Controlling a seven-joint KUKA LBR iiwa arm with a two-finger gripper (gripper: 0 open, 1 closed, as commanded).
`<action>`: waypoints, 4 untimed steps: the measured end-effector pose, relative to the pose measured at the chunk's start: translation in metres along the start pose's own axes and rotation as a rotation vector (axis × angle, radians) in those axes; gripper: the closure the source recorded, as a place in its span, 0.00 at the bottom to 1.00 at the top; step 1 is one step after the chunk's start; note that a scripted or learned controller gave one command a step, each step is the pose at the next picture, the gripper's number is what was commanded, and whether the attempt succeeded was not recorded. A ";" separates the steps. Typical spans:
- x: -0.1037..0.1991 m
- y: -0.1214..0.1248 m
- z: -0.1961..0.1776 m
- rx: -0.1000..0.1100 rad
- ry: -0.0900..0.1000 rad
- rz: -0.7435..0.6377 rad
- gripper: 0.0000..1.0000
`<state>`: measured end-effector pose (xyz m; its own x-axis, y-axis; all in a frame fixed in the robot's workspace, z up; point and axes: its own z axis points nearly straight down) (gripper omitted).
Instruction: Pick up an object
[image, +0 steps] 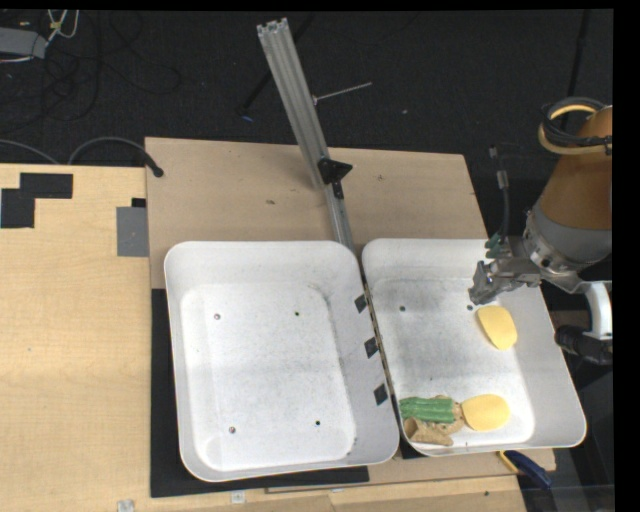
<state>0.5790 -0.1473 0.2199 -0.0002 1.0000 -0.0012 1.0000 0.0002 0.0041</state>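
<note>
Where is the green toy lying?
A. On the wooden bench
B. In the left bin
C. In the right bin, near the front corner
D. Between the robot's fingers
C: the green toy lies in the right bin at its near-left corner, beside a yellow piece, apart from the gripper.

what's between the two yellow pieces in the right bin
Only bare white bin floor in the camera view: nothing lies between the upper yellow piece and the lower yellow piece.
</note>
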 end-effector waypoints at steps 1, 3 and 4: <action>-0.003 0.006 -0.062 -0.001 0.000 -0.001 1.00; 0.045 0.002 -0.044 0.009 0.004 -0.003 1.00; 0.093 -0.017 -0.030 0.010 0.004 -0.003 1.00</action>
<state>0.5624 -0.0544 0.2500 -0.0028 1.0000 0.0026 1.0000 0.0028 -0.0059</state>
